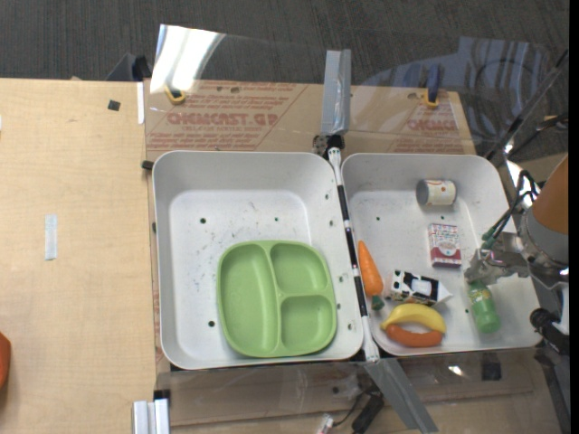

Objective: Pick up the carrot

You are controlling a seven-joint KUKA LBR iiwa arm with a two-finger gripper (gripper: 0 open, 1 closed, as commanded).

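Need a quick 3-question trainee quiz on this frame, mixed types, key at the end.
1. True or false: the carrot lies in the left bin.
2. What lies closest under the gripper? A) green bottle B) banana C) small can
3. Fill in: the green divided plate has ___ compartments.

Key:
1. False. It lies in the right bin, against the wall beside the left bin.
2. A
3. three

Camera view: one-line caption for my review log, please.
Gripper hovers above a green bottle in the right bin, away from the carrot by the divider.
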